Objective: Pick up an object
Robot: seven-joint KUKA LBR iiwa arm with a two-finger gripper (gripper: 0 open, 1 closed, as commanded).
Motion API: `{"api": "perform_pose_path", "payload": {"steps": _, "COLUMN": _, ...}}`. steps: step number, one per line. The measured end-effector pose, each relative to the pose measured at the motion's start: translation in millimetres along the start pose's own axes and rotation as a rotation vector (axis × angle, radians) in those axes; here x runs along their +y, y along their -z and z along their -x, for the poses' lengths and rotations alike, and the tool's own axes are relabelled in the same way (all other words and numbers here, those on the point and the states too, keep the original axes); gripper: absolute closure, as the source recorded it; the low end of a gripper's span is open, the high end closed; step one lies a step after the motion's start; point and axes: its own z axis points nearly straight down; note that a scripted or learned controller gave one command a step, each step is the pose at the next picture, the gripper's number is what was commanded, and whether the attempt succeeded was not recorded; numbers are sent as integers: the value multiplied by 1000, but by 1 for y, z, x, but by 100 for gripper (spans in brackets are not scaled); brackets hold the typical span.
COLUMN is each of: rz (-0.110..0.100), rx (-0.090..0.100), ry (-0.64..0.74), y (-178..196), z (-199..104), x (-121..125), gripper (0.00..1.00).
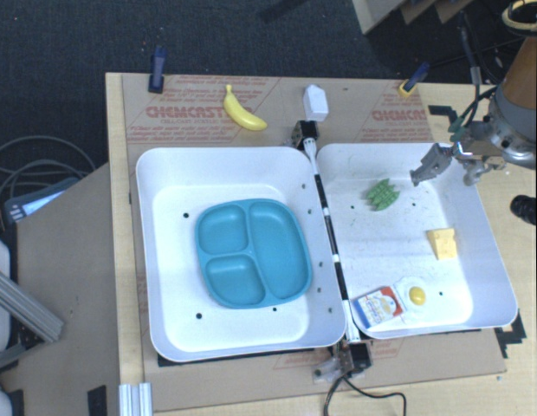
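Gripper [448,165]: fingers spread apart, nothing between them; hangs over the right bin [489,232] near its 1 o'clock corner.

Nearest candidate: green leafy piece [382,194], at the gripper's 8 o'clock. I judge the best approach is to centre above it, then descend straight.

Others: yellow block [442,243] at 6 o'clock; small packet [378,306] and fried-egg toy [413,295] by the near rim.

Left bin [164,232]: blue divided plate [251,251].

Bench board: banana [242,111] at 12 o'clock. Dark carpet beyond.

Blue divided plate [251,254] in a white bin [156,232]; green toy [382,194], yellow block [442,243] (banana [242,112] also yellow).
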Motion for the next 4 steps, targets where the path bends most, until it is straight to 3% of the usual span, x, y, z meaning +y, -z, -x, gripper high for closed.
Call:
{"api": "perform_pose_path", "payload": {"steps": 1, "rz": -3, "rx": 1, "ry": 0, "y": -104, "z": -26, "x": 43, "gripper": 0}}
{"api": "perform_pose_path", "payload": {"steps": 2, "rz": -2, "rx": 1, "ry": 0, "y": -166, "z": -52, "x": 44, "gripper": 0}}
{"api": "perform_pose_path", "payload": {"steps": 3, "rz": 3, "rx": -1, "ry": 1, "y": -165, "z": -53, "x": 82, "gripper": 0}}
{"api": "perform_pose_path", "payload": {"steps": 4, "rz": 5, "rx": -2, "ry": 1, "y": -154, "z": -53, "x": 82, "gripper": 100}}
